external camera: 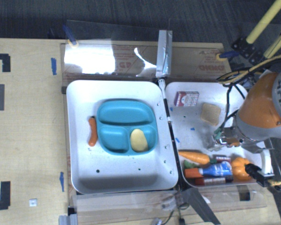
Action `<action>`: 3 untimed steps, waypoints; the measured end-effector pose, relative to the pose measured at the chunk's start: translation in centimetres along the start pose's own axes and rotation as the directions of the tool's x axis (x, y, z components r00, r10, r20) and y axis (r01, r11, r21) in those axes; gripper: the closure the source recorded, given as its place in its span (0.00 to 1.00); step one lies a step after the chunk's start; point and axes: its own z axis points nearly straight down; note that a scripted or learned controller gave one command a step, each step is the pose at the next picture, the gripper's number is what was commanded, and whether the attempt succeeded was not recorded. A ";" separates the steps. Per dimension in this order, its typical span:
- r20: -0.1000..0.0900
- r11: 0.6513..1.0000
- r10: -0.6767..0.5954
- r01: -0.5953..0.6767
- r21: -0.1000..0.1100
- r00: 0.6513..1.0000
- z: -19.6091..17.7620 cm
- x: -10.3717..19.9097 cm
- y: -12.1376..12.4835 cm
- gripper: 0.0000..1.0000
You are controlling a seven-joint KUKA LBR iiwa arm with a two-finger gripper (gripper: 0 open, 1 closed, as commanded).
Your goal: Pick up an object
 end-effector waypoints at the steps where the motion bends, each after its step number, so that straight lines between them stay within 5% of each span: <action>1: 0.001 0.983 0.181 -0.181 0.004 0.983 -6.2 0.2 4.4 1.00; 2: 0.001 0.983 0.181 -0.181 0.007 0.983 -6.0 0.2 4.4 0.00; 3: 0.002 0.919 0.394 -0.394 0.008 0.919 -9.1 -2.6 0.6 0.00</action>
